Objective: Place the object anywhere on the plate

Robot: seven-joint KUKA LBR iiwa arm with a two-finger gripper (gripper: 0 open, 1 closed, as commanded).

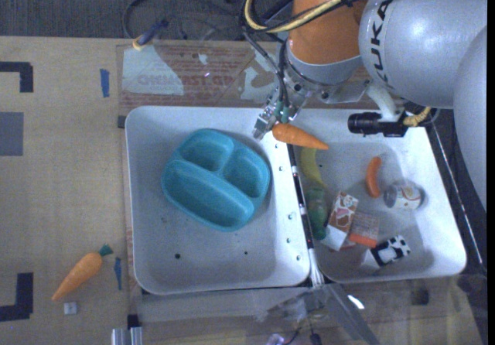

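A teal three-compartment plate (216, 178) lies in the left white bin (155, 258), toward its upper middle. My gripper (272, 121) hangs over the rim between the two bins, just up and right of the plate. It is shut on the thick end of a small orange carrot (300, 136). The carrot sticks out to the right, level, above the upper left corner of the right bin (445, 204). The arm's orange band and grey wrist cover the area above the gripper.
The right bin holds a yellow-green banana (313, 177), an orange sausage (374, 176), a small can (404, 196), a carton (343, 216) and a black-and-white cow toy (390, 251). A second carrot (77, 274) lies on the bench at lower left.
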